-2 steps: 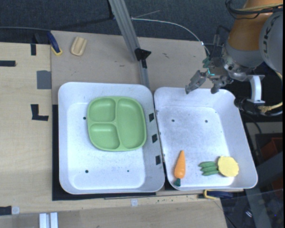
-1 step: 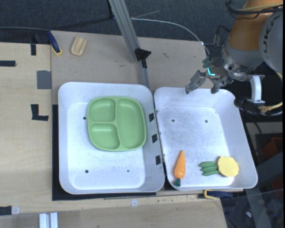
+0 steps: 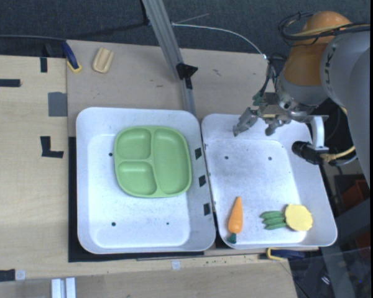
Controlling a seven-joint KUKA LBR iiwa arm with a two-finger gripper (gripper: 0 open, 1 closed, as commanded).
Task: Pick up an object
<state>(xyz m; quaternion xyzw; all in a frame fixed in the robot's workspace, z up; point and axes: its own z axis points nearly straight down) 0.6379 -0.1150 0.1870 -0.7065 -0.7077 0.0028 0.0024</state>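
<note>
An orange toy carrot [image 3: 235, 214] with a green tip lies near the front edge of the right bin [image 3: 267, 172]. To its right sits a yellow flower-shaped toy [image 3: 298, 217] with a green stem [image 3: 273, 219]. My gripper [image 3: 256, 125] hovers over the back edge of the right bin, well away from the toys. Its two fingers are spread apart with nothing between them. The grey arm with its orange band [image 3: 317, 48] reaches in from the upper right.
A green divided plate [image 3: 153, 161] lies in the left bin [image 3: 93, 185]. A slanted metal pole [image 3: 168, 39] stands behind the bins. A small tan object [image 3: 102, 60] and a blue-yellow clip [image 3: 71, 56] rest on the bench at the back left.
</note>
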